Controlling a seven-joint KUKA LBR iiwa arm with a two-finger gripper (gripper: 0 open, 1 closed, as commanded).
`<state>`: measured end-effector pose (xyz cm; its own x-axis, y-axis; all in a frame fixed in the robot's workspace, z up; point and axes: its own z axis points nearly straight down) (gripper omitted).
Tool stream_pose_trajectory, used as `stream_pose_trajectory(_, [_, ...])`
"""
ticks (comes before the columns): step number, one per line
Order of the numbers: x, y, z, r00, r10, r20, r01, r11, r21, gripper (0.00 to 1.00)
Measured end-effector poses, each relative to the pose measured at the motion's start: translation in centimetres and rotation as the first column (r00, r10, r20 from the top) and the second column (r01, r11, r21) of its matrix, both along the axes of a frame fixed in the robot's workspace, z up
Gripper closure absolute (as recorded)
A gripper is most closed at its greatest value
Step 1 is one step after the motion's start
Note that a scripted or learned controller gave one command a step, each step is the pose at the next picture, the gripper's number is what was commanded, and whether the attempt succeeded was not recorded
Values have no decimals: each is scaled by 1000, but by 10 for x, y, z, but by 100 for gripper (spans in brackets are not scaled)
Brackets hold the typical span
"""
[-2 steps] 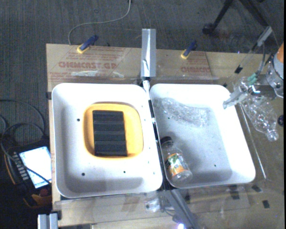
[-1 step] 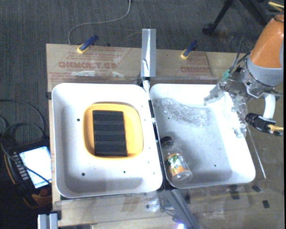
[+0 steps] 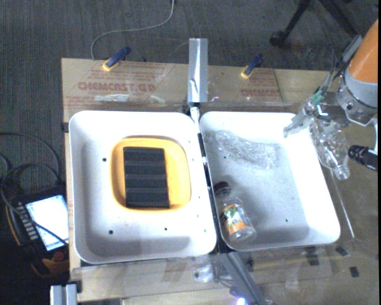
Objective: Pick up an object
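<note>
My orange-banded grey arm [image 3: 368, 62] sits at the upper right of the frame. The left white plastic bin [image 3: 82, 170] holds a yellow square tray [image 3: 119, 170] carrying a black ribbed block [image 3: 146, 178]; the right white plastic bin [image 3: 305, 208] holds a clear bottle with a black cap and orange-green label [image 3: 232, 218].

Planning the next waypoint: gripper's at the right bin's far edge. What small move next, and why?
Probably shift the gripper toward the near-left of the right bin and stop above the bottle. It hangs at the bin's far right rim, with a clear crumpled piece beside it, while the bottle lies on its side at the near-left corner, apart from the clear wrap.
</note>
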<state>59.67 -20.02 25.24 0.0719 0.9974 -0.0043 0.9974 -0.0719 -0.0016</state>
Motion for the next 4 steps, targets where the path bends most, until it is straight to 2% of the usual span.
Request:
stream_pose_trajectory(1, [0, 0, 9, 1000, 1, -2, -1, 1000, -1, 100])
stream_pose_trajectory(2, [57, 44, -98, 998, -64, -2, 64, 998, 3, 100])
stream_pose_trajectory(3, [68, 87, -155, 974, -225, -3, 225, 974, -4, 100])
stream_pose_trajectory(4, [71, 120, -10, 996, 86, 1, -86, 996, 0, 100])
